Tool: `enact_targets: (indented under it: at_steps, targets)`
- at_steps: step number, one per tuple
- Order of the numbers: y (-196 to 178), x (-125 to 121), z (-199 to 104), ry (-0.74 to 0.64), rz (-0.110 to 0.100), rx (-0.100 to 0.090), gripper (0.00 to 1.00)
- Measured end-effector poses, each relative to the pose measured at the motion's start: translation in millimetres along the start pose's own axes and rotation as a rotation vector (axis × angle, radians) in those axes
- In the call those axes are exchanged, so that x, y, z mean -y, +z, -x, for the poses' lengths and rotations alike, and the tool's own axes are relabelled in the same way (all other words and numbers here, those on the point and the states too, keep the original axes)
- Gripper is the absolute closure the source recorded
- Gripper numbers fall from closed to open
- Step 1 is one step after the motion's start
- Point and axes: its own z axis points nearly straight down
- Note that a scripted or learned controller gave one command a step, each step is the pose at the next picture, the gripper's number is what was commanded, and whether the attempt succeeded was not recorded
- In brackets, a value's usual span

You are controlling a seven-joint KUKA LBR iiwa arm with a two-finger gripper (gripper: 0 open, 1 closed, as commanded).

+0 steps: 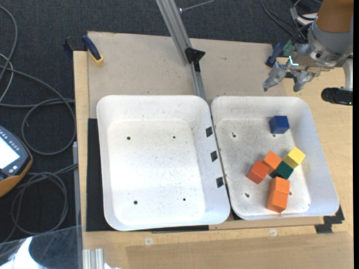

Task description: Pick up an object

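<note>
Fingers [287,80] hang spread apart in the air, with nothing between them. They sit over the bare wooden desk [235,72], just past the far rim of the right bin [320,150], and they are not touching any block.

Plenty could go wrong from here, I think. If the fingers go straight down, they will hit the desk or bump the bin's rim, because no block lies under them. The blocks in the pile are also packed tight, so the fingers may not fit around just one. They could push the pile away or grab two blocks and drop both.

All the blocks lie inside the right bin, nearer the camera than the fingers. A blue block [279,124] is the closest one to the fingers. It sits alone, a short way into the bin, with room all around it, so it looks like the easiest one to pick up.

Farther from the fingers is the pile. An orange block [272,161] and a red-orange block [258,172] touch each other. Beside them are a yellow block [296,156] and a dark green block [284,168]. A tall orange block [278,194] lies farthest from the fingers, near the bin's front edge.

The left bin [154,161] is well off to the side.
</note>
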Motion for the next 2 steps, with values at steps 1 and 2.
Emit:
enact_targets:
  at_steps: [1, 2]
  targets:
    - [-4, -1, 0, -0.001, 0.005, 0.002, 0.0]
    - [48, 10, 0, 0.0, 0.0, 0.001, 0.0]
